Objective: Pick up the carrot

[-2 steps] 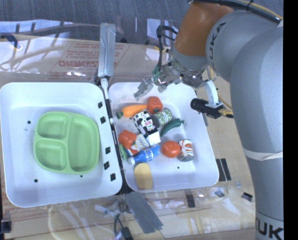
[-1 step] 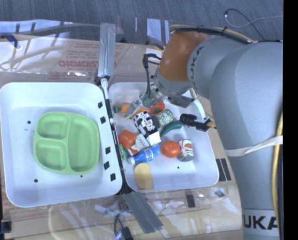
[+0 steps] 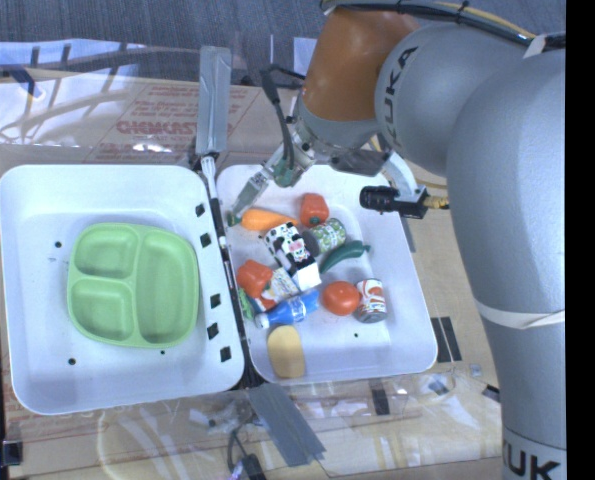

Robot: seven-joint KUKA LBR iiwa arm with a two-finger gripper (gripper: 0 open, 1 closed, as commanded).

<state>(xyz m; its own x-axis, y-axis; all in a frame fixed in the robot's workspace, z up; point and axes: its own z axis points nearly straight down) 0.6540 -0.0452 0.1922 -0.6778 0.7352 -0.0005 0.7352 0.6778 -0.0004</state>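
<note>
The carrot (image 3: 266,219) lies loose at the upper left of the right bin (image 3: 409,308), beside other toy food. The pincer (image 3: 262,183) hangs just above it, holding nothing; how wide it stands I can't tell. The pickup isn't done; descent and grasp remain.

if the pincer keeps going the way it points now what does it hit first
Most likely the carrot. The pincer slants down-left toward the right bin's upper-left corner, its tip just above the carrot's left end, though depth is unclear.
</note>
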